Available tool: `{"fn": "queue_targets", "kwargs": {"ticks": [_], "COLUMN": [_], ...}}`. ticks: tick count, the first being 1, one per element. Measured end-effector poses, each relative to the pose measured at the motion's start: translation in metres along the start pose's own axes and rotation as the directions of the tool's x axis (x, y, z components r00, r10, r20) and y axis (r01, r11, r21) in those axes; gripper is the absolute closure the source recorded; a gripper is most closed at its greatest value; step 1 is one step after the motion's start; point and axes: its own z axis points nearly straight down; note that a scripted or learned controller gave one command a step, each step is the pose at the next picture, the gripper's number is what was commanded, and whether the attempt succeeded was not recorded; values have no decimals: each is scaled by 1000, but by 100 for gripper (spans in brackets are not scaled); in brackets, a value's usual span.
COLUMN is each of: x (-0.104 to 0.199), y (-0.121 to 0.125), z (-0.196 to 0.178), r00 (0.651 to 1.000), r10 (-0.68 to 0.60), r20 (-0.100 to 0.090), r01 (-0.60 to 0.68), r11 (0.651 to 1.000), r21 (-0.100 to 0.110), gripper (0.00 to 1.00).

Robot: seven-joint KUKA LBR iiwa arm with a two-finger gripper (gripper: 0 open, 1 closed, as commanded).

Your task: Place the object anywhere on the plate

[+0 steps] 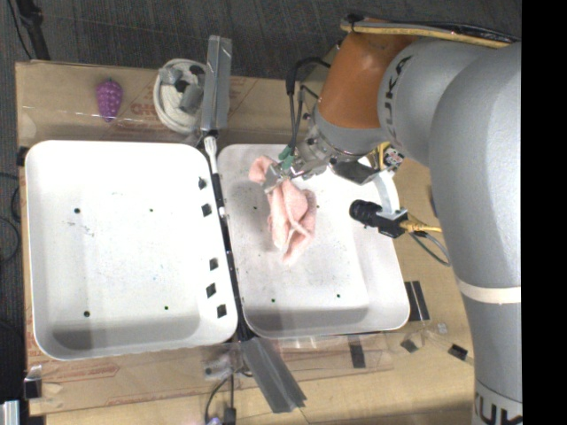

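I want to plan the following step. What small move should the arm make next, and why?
Probably a short lift straight up. The claw sits at the top end of the pink cloth, which hangs and drapes onto the right bin. Raising it would show whether the cloth really comes along before it is carried anywhere.

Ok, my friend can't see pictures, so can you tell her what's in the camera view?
A big grey robot arm with an orange band reaches from the right over the right white bin, its gripper at the top end of a floppy pink cloth. The left white bin sits beside it, and a small purple object lies on the bench behind.
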Motion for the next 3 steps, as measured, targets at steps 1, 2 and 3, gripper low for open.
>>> {"fn": "queue_targets", "kwargs": {"ticks": [1,2,3], "x": [0,44,87], "y": [0,25,42], "z": [-36,-44,-50], "r00": [1000,918,687], "r10": [-4,-397,-727], "r20": [-2,1,3], "r01": [4,397,727], "r11": [1000,918,687], "r21": [0,-1,-2], "gripper": [100,100,100]}}
